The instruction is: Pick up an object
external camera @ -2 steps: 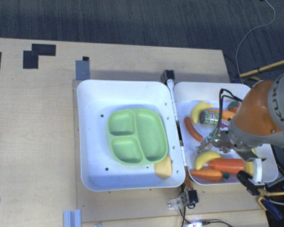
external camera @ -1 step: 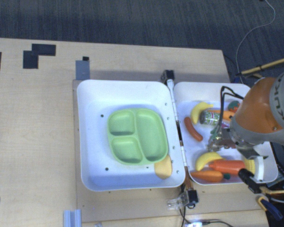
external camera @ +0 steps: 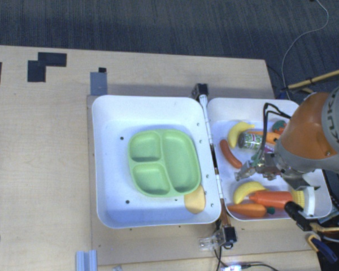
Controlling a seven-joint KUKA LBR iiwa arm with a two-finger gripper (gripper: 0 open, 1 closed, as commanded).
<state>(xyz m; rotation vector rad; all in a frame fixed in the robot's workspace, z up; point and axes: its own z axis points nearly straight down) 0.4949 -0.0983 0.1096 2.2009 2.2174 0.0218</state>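
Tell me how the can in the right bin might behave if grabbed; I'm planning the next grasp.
The can lies on its side, so a nudge would likely roll it. Its shiny wall looks slippery and probably stiff. The banana beside it may check the roll that way.

place: robot lab | cues: wooden bench (external camera: 39, 151), white bins (external camera: 110, 168), cables (external camera: 305, 33), blue carpet (external camera: 158, 16)

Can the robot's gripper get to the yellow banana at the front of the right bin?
Probably yes. The gripper hangs just above that banana in the right bin, with nothing lying on top of it. An orange carrot sits close beside it, which might get in the way.
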